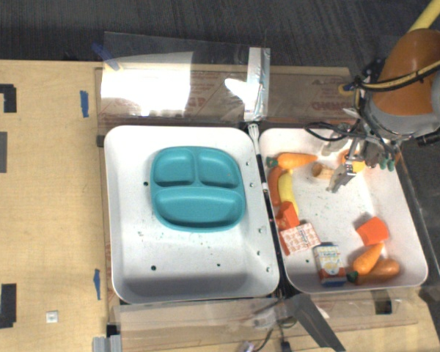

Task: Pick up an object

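In right bin (414, 229) | pincer (342, 177) near far wall | mid-floor bare

We see the arm (414, 72) reaching in above the far corner of the right bin (411, 218), orange band uppermost. Its gripper (345, 173) points down, hovering just over that bin's far floor.

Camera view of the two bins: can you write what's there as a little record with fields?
left bin: holds a teal divided plate
right bin: toy food, including a yellow banana, an orange block and a small carton
arm: reaches in from the right
gripper: above the right bin's far end, nothing seen in it
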Robot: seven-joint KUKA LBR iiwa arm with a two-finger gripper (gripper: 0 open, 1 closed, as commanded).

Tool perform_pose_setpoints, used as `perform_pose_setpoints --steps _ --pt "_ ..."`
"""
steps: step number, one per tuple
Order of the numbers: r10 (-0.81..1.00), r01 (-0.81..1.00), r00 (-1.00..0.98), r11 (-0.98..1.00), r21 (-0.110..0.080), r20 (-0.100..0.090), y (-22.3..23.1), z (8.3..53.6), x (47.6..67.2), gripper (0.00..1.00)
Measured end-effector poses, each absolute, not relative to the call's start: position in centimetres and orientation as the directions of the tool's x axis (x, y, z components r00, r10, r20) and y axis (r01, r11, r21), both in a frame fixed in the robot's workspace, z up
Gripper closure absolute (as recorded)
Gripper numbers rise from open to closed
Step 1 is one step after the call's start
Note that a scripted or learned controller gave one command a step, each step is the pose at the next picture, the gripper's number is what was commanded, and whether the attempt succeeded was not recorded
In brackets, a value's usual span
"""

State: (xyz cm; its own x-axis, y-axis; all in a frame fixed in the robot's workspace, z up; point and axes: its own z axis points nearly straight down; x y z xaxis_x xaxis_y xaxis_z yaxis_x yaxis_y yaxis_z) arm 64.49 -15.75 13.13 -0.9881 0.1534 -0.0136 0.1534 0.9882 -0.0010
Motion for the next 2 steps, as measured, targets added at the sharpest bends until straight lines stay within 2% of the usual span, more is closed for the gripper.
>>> perform_pose_setpoints --steps 1,2 --pt "0.334 0.334 -0.943 0.943 0.002 -0.01 -13.1 10.1 65.1 0.0" --pt "0.253 0.253 -0.967 0.967 -0.001 -0.01 -18.1 8.9 60.8 0.0"
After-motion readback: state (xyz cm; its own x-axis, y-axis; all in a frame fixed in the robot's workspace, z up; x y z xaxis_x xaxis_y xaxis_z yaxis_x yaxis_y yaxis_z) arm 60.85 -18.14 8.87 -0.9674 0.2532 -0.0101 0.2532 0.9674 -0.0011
